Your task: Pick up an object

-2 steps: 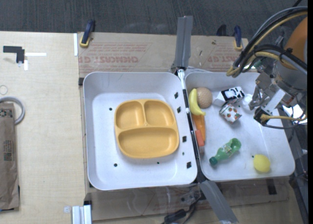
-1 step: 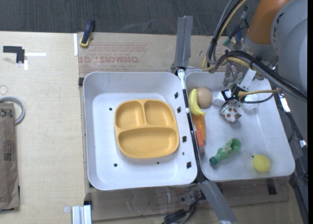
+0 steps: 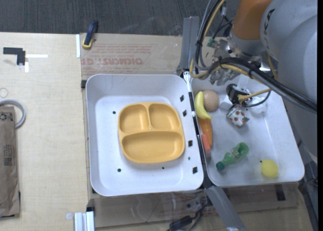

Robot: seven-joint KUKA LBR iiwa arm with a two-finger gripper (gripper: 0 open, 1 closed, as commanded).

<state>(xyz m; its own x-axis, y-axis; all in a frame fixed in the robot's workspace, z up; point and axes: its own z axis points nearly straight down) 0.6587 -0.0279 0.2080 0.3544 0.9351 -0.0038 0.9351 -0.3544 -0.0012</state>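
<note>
- Several objects are seen lying in the right bin (image 3: 290, 139): a banana (image 3: 201, 106) and a brownish round fruit (image 3: 211, 100) touching it at the bin's upper left, an orange carrot-like piece (image 3: 206, 135) just below the banana along the left wall, a green bottle (image 3: 232, 156) lying on its side near the middle, a yellow lemon (image 3: 269, 169) in the lower right corner, and a small white cube with red and green marks (image 3: 238, 116) between the round fruit and the middle of the bin.
- The hand (image 3: 220, 76) is seen over the upper left part of the right bin, above the round fruit and near the cube; whether its fingers are apart or together cannot be told, and nothing is seen held between them.
- The grey arm (image 3: 295, 43), with its orange band (image 3: 260, 3), is seen reaching in from the right, with black and yellow cables looped around the wrist.
- The left bin (image 3: 98, 139) is seen holding a yellow divided plate (image 3: 150, 132) with three compartments, set near its middle.
- A brown cardboard sheet (image 3: 126, 56) is seen lying on the counter (image 3: 40, 124) behind the left bin.
</note>
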